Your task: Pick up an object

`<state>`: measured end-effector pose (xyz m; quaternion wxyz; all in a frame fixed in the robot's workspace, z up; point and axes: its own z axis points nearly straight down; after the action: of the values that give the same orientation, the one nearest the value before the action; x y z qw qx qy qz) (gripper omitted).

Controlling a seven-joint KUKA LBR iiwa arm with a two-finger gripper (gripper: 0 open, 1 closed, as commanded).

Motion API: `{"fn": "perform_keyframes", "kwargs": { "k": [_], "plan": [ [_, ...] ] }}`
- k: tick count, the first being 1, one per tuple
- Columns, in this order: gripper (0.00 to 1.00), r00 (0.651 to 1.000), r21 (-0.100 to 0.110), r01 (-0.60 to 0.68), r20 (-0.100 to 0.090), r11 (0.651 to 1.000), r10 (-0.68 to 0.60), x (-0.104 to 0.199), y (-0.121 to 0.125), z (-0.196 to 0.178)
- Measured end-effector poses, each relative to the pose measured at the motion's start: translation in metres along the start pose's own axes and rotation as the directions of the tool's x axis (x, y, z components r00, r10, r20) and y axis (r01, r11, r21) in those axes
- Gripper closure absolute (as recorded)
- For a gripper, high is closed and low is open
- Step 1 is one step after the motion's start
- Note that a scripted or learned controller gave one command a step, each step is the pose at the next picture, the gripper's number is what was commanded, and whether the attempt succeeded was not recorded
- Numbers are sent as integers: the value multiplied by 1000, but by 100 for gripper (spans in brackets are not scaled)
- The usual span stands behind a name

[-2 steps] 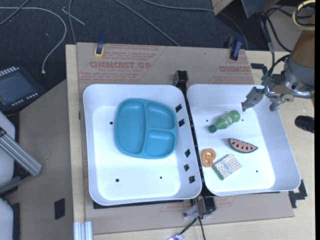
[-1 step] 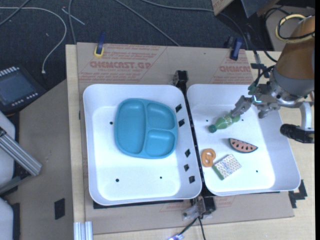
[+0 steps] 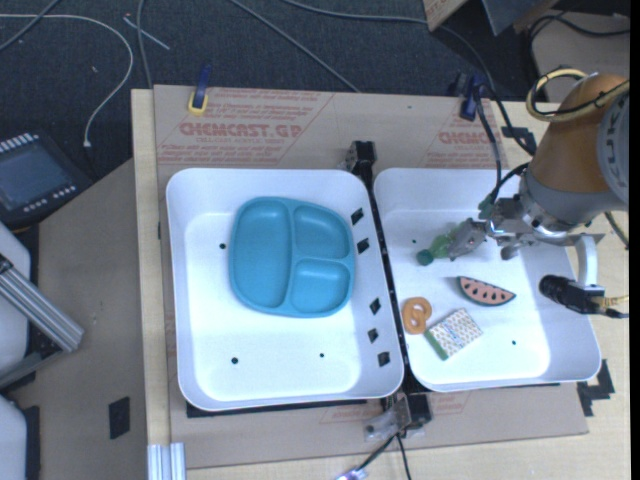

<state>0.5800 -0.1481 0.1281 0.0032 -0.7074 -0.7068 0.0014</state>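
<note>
Objects for picking lie in the right bin [image 3: 560, 363], while the left bin [image 3: 200, 298] carries a blue divided plate [image 3: 292, 256], lying flat toward its upper middle. Both bins sit side by side on the counter [image 3: 150, 268], on a brown cardboard sheet [image 3: 300, 118] printed with red lettering. Off the counter's left edge is a dark screen [image 3: 30, 173], and white cables [image 3: 100, 28] trail over the dark floor above.

A black divider strip [image 3: 378, 268] runs between the two bins. Just right of it, in the lower left part of the right bin, lies an orange pretzel-shaped piece [image 3: 416, 314]. Touching or nearly touching it to the lower right is a pale speckled block with a green end [image 3: 452, 333]. Above these, near the bin's upper left, a small green piece [image 3: 436, 249] lies just at the tip of my jaws [image 3: 462, 240]. Whether my jaws are parted or closed I cannot tell from this angle, and nothing is plainly seen between them. Right of the pretzel piece, near the bin's middle, lies a watermelon slice toy [image 3: 487, 290], apart from the others.

My grey arm with its orange band [image 3: 580, 138] reaches in from the right over the bin's upper right corner.
</note>
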Motion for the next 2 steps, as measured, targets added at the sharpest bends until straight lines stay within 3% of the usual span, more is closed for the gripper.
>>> {"fn": "perform_keyframes", "kwargs": {
  "k": [1,2],
  "plan": [
    [0,1000,-1,1,0,1000,-1,1,0,46],
    [100,1000,-7,1,1,1000,-1,0,1,32]
  ]
}}
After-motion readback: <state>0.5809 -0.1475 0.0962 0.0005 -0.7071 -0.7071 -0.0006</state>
